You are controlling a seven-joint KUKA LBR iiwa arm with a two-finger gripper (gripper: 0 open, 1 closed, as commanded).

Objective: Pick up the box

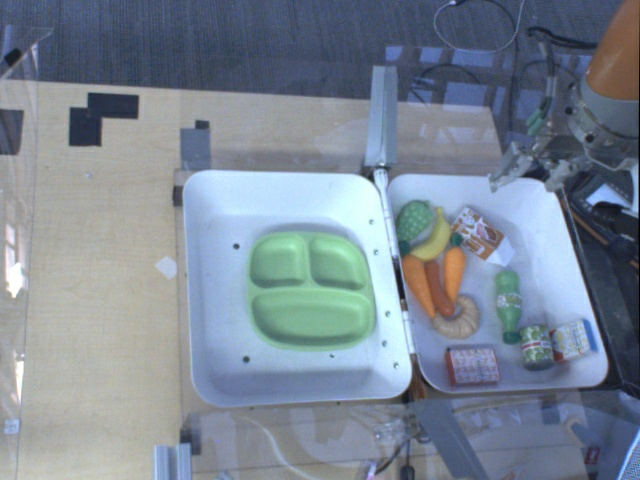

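Box [473, 365]: small, red-patterned, lying flat
Place: near front edge of right bin [590, 268]
Neighbours: just below the pretzel [457, 318], left of green can [536, 348]

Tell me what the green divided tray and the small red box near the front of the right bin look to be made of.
The green tray looks like moulded plastic with a matte finish: one even colour, rounded compartment edges, soft highlights. The red box looks like printed cardboard or a plastic toy carton; its flat faces and printed pattern suggest packaging, but it is too small to settle which. The gripper is over the right bin's far edge.
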